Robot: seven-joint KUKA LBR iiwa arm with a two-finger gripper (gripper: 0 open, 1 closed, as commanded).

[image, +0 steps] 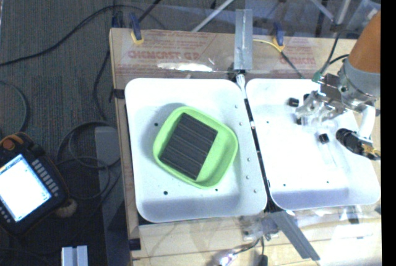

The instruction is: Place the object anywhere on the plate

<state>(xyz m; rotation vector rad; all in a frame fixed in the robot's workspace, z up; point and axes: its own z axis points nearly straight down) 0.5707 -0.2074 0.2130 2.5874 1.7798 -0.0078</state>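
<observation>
Two white bins sit side by side on the bench (185,48); the left bin (139,153) holds the green plate (226,150) with a dark ridged object (193,146) already lying on it. Over the right bin (309,178) the claw (318,107) hangs, but I cannot tell if it is open or closed. To my judgement the placing looks done, and the next move is only to lift away.

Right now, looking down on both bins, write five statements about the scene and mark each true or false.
1. The green plate sits in the left bin. True.
2. A dark ridged object lies on the plate. True.
3. The end effector is over the left bin. False: over the right bin.
4. The plate is round. False: squarish, rounded corners.
5. The bins stand stacked. False: side by side.
</observation>
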